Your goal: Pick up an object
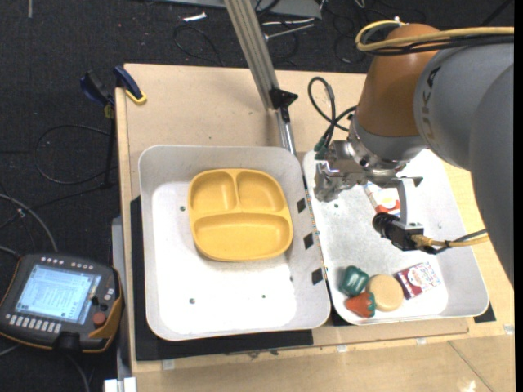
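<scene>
The right bin (458, 300) holds a cluster of small things at its near end: a green toy (353, 279), a red piece (359, 305), a tan round piece (386, 292) and a red-and-white packet (419, 278). My gripper (353, 178) hangs low over the far left part of this bin, well apart from that cluster. A small orange-red thing (387, 206) lies just under the gripper, partly hidden by it. I see nothing held.
A yellow divided plate (240, 214) lies in the left bin (163, 300). A slanted metal pole (257, 51) rises behind the bins. A teach pendant (57, 300) sits off the bench's left, and cables run along the right bin's far side.
</scene>
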Controlling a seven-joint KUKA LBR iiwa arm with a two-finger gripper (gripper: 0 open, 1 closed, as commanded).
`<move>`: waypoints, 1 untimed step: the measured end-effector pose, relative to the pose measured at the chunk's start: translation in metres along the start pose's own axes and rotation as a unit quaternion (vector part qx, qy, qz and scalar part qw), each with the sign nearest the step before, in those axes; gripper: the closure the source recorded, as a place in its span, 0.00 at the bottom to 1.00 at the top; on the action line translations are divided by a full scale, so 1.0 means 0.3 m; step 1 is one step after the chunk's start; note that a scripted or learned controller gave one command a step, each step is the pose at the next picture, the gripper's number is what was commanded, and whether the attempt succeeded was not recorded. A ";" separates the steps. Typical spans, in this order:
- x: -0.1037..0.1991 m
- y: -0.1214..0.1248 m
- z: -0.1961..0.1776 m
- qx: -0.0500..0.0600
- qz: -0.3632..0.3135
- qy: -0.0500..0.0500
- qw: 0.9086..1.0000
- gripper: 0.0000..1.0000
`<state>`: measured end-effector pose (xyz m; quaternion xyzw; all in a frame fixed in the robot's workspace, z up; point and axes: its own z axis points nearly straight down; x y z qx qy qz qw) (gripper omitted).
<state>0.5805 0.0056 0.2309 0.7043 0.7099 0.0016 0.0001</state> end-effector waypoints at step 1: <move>0.147 0.118 -0.020 0.000 0.000 0.000 1.000 1.00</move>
